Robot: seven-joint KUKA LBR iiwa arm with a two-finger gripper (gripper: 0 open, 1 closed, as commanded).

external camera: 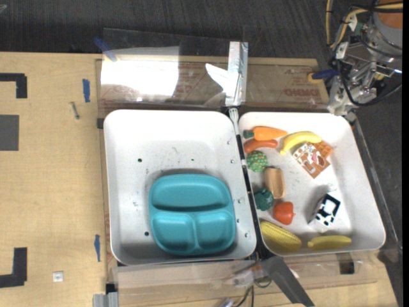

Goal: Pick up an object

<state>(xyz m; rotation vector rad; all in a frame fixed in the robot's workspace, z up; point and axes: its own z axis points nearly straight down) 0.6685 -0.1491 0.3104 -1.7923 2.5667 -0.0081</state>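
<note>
The right bin (364,171) holds several toy foods. An orange carrot (268,133) and a yellow banana (300,140) lie at its far end, with a pizza slice (314,159) just below the banana. A green broccoli (257,162), a tan roll (275,181), a dark green piece (263,200) and a red tomato (284,212) run down the left side. A corn cob (280,235) and a yellow pod (329,240) lie along the near wall. A black-and-white block (327,210) stands near them. My gripper (350,98) hangs above the bin's far right corner, outside its rim, with nothing seen in it.
The left bin (121,146) holds a teal divided plate (192,213) at its near end. A clear plastic sheet and a metal bracket (236,72) stand behind the bins. Cables hang around the wrist at the upper right.
</note>
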